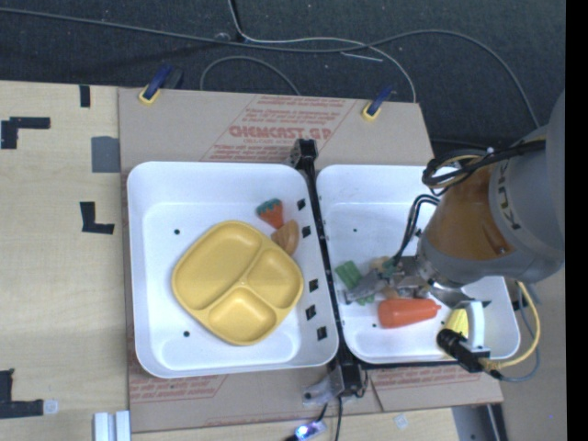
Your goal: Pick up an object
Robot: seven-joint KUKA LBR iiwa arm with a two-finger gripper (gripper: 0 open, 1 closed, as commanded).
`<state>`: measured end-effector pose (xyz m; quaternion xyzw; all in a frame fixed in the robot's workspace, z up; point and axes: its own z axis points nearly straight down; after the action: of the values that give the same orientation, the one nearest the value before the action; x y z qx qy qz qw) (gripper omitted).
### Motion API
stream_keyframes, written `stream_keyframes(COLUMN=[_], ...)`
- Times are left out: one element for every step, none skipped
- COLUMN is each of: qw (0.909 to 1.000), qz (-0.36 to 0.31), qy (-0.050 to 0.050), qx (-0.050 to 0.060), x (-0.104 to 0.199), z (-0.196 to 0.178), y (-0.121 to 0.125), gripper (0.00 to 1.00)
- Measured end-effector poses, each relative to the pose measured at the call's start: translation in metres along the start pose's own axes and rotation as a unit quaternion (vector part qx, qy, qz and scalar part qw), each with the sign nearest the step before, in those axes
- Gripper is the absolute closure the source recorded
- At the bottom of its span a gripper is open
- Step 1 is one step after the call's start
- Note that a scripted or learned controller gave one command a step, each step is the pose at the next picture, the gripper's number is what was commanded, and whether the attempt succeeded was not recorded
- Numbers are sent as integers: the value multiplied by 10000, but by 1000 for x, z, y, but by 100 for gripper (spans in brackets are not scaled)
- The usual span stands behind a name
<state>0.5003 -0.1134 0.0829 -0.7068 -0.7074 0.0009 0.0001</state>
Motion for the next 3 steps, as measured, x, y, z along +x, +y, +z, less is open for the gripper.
stream_keyframes(qw=[10000,10000,10000], qz=[3,-1,-6], qy=[-6,4,1], qx=[-10,-16,-30], x=[0,-2,4], z=[-12,-54,-116], y=[1,2,2], gripper=[100,100,100])
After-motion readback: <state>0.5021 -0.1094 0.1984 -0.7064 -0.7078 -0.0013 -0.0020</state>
